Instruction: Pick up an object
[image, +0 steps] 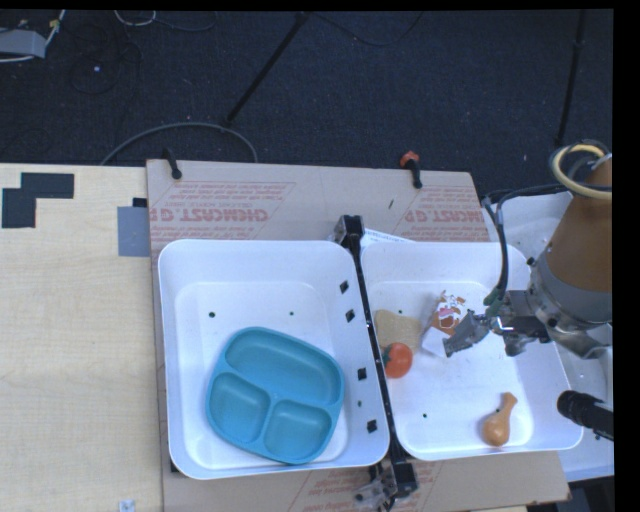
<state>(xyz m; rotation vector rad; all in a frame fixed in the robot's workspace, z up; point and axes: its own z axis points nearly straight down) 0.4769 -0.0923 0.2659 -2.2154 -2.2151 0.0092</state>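
Pincer (470, 335) hung low over the right bin (530, 440), reaching in from the right on the grey arm (580, 290) with its orange band; whether its dark fingers stood apart or together could not be told at this angle, and nothing was seen between them; a small red-and-white packet (450, 311) lay just beside the tip, on its upper left, touching or nearly so; a tan flat piece (398, 327) lay further left near the divider between the bins, with an orange-red ball (398, 360) just below it and close against the divider; a tan, pear-shaped object (498, 421) lay near the front of the same bin, well apart from the pincer; left bin (190, 280) carried a blue divided plate (275, 394) with three compartments, lying flat and turned at a slant toward the front; both bins sat on a cardboard sheet (300, 200) with red print, on the pale wooden table (70, 350); dark floor with cables lay beyond the table's far edge.
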